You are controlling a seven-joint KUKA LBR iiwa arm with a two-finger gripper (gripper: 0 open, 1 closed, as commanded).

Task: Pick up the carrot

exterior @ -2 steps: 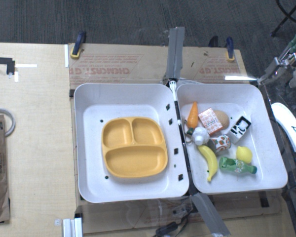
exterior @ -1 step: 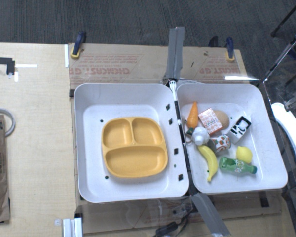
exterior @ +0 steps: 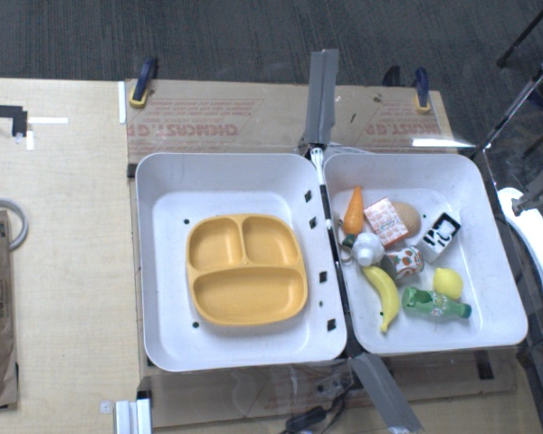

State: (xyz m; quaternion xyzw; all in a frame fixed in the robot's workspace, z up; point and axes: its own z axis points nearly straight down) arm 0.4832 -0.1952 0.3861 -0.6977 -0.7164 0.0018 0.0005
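Near rim of right bin (exterior: 434,346), desk front | hand: opening cannot be told | carrot (exterior: 354,208): right bin, against its left wall, at the left edge of the heap, just beside the red-white carton (exterior: 385,221) | long axis runs near-to-far, tip toward the far wall | judged: an arm reaching from the right must cross the heap.

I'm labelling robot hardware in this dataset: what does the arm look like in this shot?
At the picture's right edge, beside the right bin, a pale grey, rounded piece with a darker underside juts in, probably part of the arm. Too little of it is in frame to make out a band, cables or markings.
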